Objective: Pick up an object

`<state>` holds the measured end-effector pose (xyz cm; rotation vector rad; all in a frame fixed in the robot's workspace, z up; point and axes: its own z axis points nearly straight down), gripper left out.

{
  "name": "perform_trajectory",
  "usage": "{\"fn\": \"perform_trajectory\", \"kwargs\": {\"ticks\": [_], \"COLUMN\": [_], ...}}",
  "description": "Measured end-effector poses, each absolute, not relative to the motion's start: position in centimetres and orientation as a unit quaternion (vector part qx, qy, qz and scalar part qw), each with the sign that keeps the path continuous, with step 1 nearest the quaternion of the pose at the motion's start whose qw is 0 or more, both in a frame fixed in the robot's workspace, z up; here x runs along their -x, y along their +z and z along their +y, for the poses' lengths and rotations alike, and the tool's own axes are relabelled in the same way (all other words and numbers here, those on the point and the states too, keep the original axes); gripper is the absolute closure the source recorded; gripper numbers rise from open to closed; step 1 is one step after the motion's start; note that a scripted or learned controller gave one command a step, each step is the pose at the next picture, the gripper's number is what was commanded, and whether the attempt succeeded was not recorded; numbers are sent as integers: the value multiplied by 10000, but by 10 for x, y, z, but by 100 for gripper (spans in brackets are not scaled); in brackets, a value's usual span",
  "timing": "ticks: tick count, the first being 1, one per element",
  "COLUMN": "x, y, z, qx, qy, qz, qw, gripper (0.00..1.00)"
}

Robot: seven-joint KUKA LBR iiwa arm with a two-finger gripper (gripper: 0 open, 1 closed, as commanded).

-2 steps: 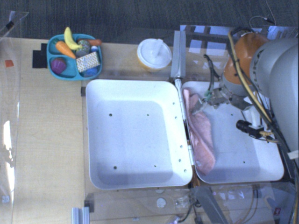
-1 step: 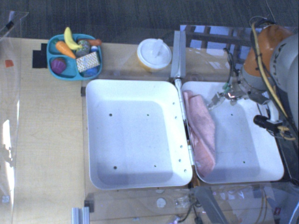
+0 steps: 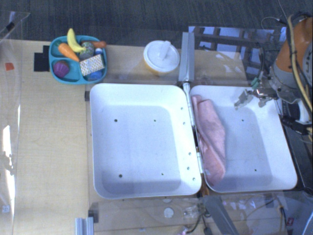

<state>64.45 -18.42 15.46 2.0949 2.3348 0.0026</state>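
Camera view, looking down at a slant: the pink folded cloth (image 3: 210, 137), soft and elongated, lies in the right shallow white bin (image 3: 264, 180), pressed along that bin's left wall just beside the seam between the two bins. Its long axis runs near-to-far in the view, roughly parallel to the seam, with the far end near the bin's upper left corner and the near end bunched down by the lower left corner; the near end looks a bit wider and thicker. The rest of the right bin's floor is bare white plastic with a few small dark holes. The left shallow white bin (image 3: 142, 180) sits touching it on the left, same dotted floor. The two-finger gripper (image 3: 250, 98) hangs over the far right part of the right bin, well apart from the cloth, on the grey arm with the orange band (image 3: 286, 58) coming in from the right. Its fingers stand apart, nothing between them. Behind the left bin on the wooden bench (image 3: 44, 146) sits a blue sectioned tray (image 3: 57, 58) holding toy food: a yellow banana (image 3: 74, 41), an orange carrot (image 3: 67, 51), a purple round piece (image 3: 61, 68), and a speckled block (image 3: 92, 64). To its right, near the bins' far edge, a round white lidded cup on a yellow base (image 3: 161, 56).
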Motion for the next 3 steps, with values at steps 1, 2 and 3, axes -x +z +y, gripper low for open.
{"fn": "perform_trajectory", "kwargs": {"ticks": [1, 2, 3], "x": [-619, -566, -543], "y": [92, 186, 98], "z": [-120, -71, -119], "qx": [-6439, -6520, -6515], "qy": [23, 16, 38], "qz": [7651, 7582, 7586], "qw": [30, 18, 59], "gripper": [0, 0, 0]}}
